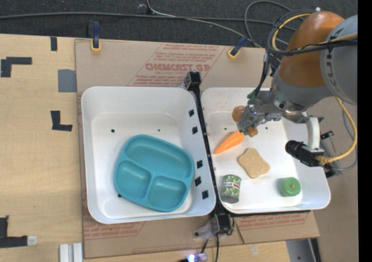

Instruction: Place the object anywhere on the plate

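Our hand (251,122) hangs just above the carrot's (229,142) upper end; its grip we cannot tell; the plate (153,172) lies far left and below.

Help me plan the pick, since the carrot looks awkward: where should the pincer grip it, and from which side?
Grip the carrot across its thicker middle, coming straight down from above. It lies flat and slanted in the right bin, tapering toward its lower-left tip, so closing across the narrow width probably holds best.
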